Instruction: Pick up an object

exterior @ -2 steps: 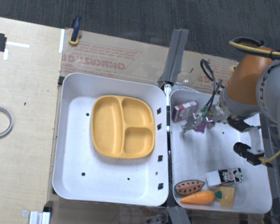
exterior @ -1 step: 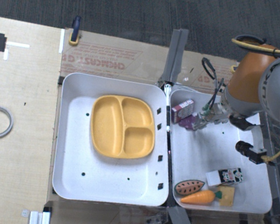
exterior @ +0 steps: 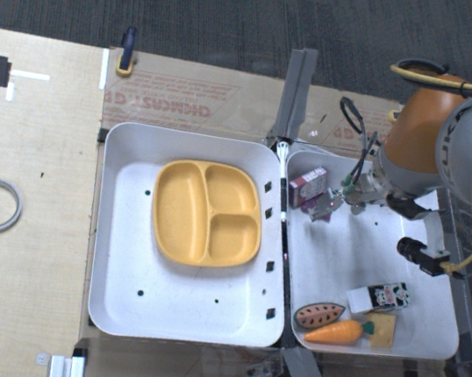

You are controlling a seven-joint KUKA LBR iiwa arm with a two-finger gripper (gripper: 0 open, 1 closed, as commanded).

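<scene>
Nearest, an orange plastic carrot (exterior: 334, 332) is seen in the right white bin (exterior: 425, 337), while the two-finger gripper (exterior: 329, 205) (opening cannot be told) is lowered beside a small purple-and-white box (exterior: 307, 186).

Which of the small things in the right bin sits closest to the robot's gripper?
The small purple and white box, at the bin's far left corner beside the gripper. The orange carrot and other items lie along the near edge.

Grey arm reaching in from the right, orange band showing above the wrist, gripper (exterior: 333, 200) pointing down and leftward, wrist tilting
</scene>
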